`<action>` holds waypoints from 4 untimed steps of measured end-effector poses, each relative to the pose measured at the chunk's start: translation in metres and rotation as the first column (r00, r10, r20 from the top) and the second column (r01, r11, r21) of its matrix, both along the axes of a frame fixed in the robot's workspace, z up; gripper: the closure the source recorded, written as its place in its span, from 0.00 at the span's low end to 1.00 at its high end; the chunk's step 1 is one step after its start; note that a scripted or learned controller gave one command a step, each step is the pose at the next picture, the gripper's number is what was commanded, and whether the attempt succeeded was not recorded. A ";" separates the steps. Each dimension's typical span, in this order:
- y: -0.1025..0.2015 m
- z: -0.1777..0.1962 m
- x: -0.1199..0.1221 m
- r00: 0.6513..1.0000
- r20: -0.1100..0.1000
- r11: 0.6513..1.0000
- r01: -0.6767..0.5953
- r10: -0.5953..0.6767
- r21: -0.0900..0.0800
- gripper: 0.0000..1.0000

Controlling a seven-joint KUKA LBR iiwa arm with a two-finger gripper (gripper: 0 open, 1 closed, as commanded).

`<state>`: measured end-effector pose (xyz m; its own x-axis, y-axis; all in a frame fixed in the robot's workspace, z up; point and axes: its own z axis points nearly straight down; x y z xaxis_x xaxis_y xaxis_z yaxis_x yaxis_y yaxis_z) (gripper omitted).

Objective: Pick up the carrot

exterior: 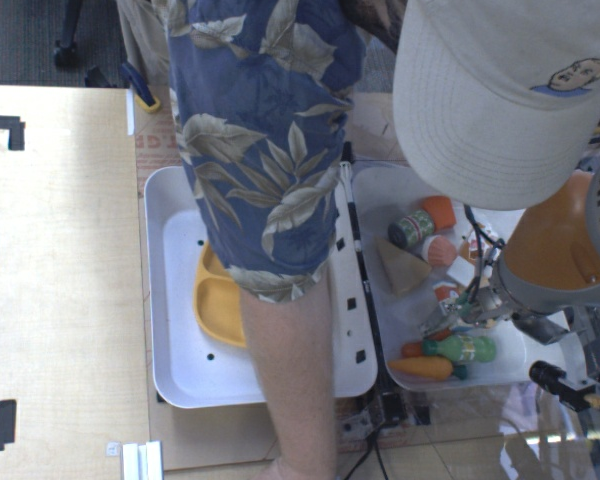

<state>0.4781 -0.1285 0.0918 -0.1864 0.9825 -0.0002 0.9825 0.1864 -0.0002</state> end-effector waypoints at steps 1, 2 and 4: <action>0.030 0.000 0.001 0.961 0.001 0.961 -0.276 0.276 0.001 0.00; 0.027 0.000 0.001 0.848 0.003 0.848 -0.530 0.530 -0.003 0.00; 0.034 0.001 0.003 0.572 0.003 0.572 -0.820 0.820 -0.009 0.00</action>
